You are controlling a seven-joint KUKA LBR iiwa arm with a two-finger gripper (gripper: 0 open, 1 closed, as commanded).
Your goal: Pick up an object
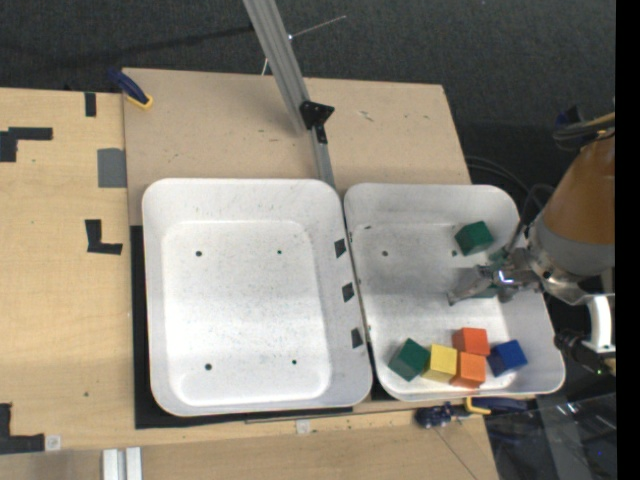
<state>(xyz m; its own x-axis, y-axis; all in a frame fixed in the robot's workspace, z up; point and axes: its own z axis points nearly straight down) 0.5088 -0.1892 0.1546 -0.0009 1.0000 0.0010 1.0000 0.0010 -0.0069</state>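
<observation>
Gripper (478, 286) first: mine is down inside the right bin (420, 208), hanging over the bare white floor around the middle-right of it. Honestly can't tell if it's spread or pinched from this angle, it's just a dark metal blur, and nothing shows between the tips. My arm comes in from 3 o'clock, with the orange band (590, 193) parked over the bin's right rim.

Closest thing is the green block (474, 237), sitting just beside the gripper at about 12 o'clock, near the bin's far right corner. It looks apart from me, not touching.

The rest of the blocks are bunched along the near edge, at roughly 6 o'clock from my gripper: a dark green cube (408, 359), a yellow cube (441, 361) right against it, two orange cubes (470, 356) stacked up close together, and a blue cube (508, 356) at the right end.

Left bin (170, 208) sits right alongside, rims touching.
</observation>
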